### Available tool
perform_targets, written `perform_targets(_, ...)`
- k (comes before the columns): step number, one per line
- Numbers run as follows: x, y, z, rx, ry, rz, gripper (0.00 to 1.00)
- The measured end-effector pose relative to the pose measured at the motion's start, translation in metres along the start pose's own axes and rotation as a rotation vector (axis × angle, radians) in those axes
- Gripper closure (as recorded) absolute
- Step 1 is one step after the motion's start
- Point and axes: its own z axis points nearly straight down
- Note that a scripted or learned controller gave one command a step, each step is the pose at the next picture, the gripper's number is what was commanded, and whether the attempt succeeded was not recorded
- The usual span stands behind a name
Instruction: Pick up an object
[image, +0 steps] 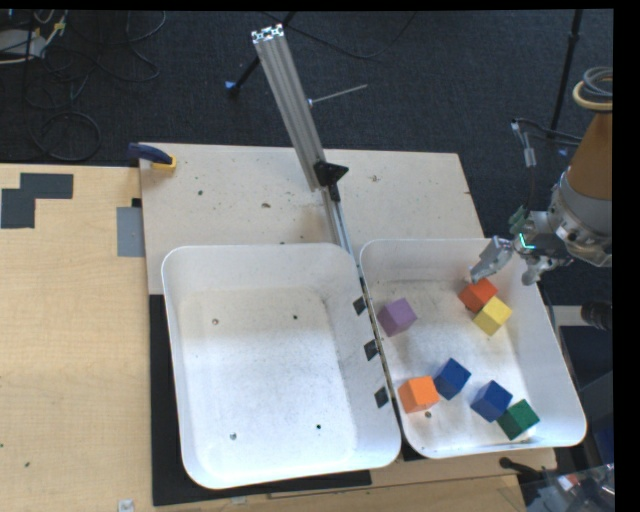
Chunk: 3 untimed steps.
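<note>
- Nothing is lifted yet: every block sits on the floor of the right bin (560, 360), so the whole pick is left to do.
- The gripper (508, 257) hovers at the bin's far right corner, its fingers (487, 264) apart and holding nothing.
- The red block (478, 294) lies just below them, touching the yellow block (492, 316).

Arm (590, 170) enters from right, wrist angled down-left; gripper (510, 262) low, its state unclear.
</note>
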Motion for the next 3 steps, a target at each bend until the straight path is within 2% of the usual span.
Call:
perform_targets(1, 0.000, 0.001, -0.002, -0.004, -0.001, -0.001, 0.00)
perform_targets(3, -0.006, -0.002, 0.099, 0.001, 0.000, 0.000, 0.00)
